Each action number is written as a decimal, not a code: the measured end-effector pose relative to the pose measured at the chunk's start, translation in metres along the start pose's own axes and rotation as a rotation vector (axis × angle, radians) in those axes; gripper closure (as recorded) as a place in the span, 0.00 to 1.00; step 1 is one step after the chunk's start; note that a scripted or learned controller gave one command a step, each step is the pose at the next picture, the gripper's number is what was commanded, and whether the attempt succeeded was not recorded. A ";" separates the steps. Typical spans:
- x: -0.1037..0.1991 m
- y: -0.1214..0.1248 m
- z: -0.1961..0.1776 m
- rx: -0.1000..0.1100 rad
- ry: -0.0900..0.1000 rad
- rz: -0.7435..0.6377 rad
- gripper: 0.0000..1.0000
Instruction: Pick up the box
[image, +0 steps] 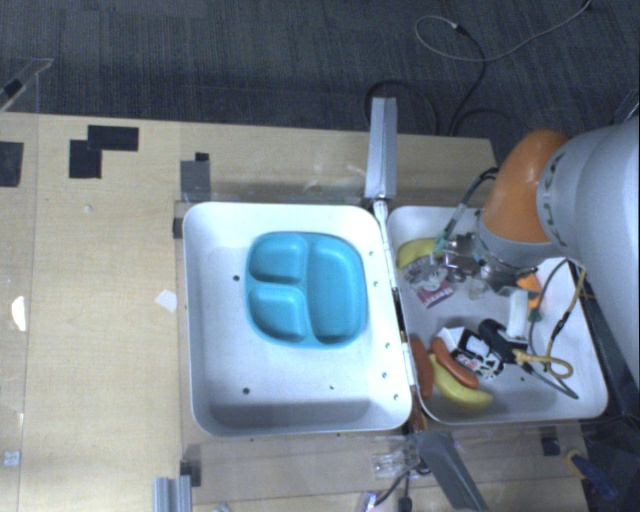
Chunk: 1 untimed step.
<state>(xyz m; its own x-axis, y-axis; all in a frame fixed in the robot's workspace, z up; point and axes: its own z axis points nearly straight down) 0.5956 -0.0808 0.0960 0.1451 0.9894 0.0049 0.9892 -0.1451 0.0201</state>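
Camera view has the box (477, 352) in the right bin (588, 396), in the near half. It is a small, angular white carton with black patches and a dab of red print, and it lies tilted. It sits on a heap of toy food, propped on a smooth, curved yellow banana (466, 394) and touching a glossy red sausage (455, 366). A second red sausage (423, 370) lies along the bin's left wall.

And the gripper (452, 262), bare metal under the grey arm with its orange band, hangs over the far-left part of the same bin. It is just above a small white-and-red packet (433, 292) and beside another yellow fruit (414, 250). Whether it is spread or pressed together, the view cannot tell. The box lies nearer the camera than the gripper, clearly apart from it and not touching.

Over in the left bin (215, 300), a matte blue plate (305, 288), rounded and split into three compartments, sits alone on smooth white plastic.
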 end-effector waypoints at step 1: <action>0.001 0.004 -0.014 -0.013 -0.001 -0.002 1.00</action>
<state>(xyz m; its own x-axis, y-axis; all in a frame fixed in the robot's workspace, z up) 0.5993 -0.0805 0.1099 0.1430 0.9897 0.0036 0.9892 -0.1430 0.0335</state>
